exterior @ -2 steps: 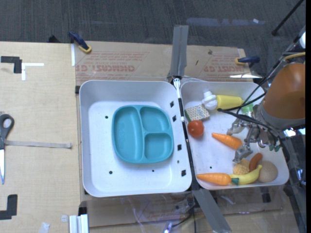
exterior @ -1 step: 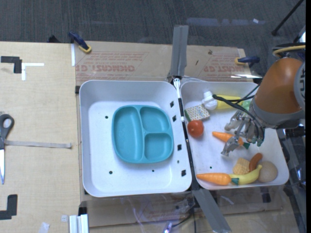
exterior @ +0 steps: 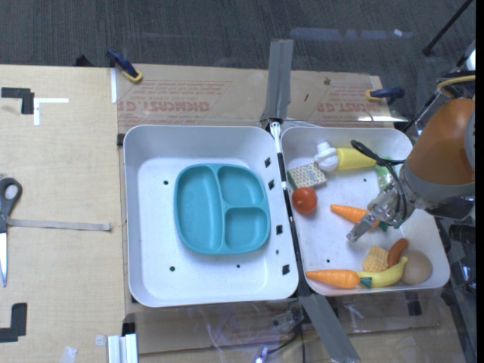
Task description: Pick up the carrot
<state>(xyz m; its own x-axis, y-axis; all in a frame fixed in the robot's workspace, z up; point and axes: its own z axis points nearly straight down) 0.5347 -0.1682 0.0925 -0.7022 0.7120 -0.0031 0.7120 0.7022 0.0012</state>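
We're over the right bin (exterior: pixel 423 290) now, and the gripper (exterior: pixel 366 226) is down low right at the blunt end of the small carrot (exterior: pixel 348 212) lying mid-bin, its fingers (exterior: pixel 357 234) angled toward the left, though we can't tell from up here how far apart they are or whether they have any hold on it. A second, bigger carrot (exterior: pixel 333 278) lies along the near wall beside a banana (exterior: pixel 387 275), a tomato (exterior: pixel 304 200) sits by the divider, and the teal plate (exterior: pixel 222 209) rests in the left bin (exterior: pixel 144 278).
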